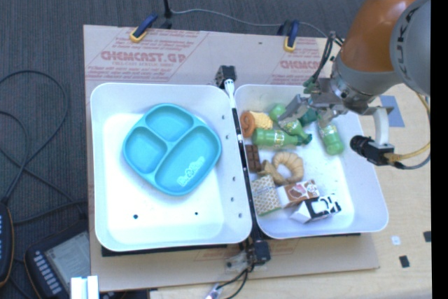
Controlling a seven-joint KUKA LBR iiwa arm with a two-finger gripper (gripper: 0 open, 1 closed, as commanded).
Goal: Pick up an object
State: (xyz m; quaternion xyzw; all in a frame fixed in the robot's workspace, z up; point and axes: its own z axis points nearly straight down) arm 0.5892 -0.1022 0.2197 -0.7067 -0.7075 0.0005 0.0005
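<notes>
The right bin [364,185] holds a heap of toy food. A green bottle [278,138] lies on its side beside an orange and yellow corn cob [253,121]. A green pickle [333,139] lies further right, and a tan croissant [289,164] sits below the bottle. My gripper [310,110] hangs low over the bin's upper part, just above small green pieces [290,125] and between the bottle and the pickle. It is open, with nothing between its fingers. The wrist hides part of the bin's far wall.
A blue divided plate [173,148] lies in the left bin [112,213]. Near the right bin's front sit a brown chocolate bar [253,159], a checked box [264,195], a small carton [302,190] and a black-and-white carton [319,209]. A cable [392,154] loops beside the wrist.
</notes>
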